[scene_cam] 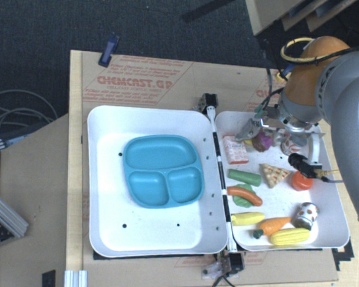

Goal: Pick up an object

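Hovering low over the far end of the right bin (pixel 332 199), the gripper (pixel 264 138) sits right at a small purple toy (pixel 263 141); whether its fingers are apart or clamped on it I cannot tell. This looks like the grasp step. Next comes a firm close and straight lift, clear of the pink packet (pixel 235 151) just beside it. The blue tray (pixel 163 170) lies in the left bin (pixel 103 183).
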You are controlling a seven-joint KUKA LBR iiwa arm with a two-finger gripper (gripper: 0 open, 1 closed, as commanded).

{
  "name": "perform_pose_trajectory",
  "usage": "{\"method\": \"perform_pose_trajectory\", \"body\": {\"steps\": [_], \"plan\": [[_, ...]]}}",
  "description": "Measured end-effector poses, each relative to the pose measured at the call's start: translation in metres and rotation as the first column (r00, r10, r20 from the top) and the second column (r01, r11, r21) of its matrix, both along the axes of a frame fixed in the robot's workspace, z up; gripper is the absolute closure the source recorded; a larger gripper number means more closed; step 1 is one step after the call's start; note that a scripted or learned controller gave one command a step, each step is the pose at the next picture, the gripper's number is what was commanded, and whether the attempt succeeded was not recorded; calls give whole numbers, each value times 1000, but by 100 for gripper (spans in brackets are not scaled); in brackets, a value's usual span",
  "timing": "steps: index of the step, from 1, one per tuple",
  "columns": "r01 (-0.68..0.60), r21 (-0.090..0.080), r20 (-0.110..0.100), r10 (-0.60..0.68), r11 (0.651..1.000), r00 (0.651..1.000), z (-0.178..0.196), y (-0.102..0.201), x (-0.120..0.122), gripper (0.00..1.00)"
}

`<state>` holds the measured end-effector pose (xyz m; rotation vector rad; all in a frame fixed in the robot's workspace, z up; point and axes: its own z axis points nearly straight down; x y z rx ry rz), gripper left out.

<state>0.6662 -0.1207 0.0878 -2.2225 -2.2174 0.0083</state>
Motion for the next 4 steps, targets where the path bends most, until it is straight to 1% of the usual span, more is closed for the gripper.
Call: {"method": "perform_pose_trajectory", "body": {"steps": [1,2,3,4], "plan": [[1,3,-8,-1,1000,1000,9,1,-1,100],[1,2,-4,-1,1000,1000,10,1,0,0],[-1,0,18,1,1000,1000,2,12,-43,0],[-1,1,18,1,1000,1000,2,12,-86,0]]}}
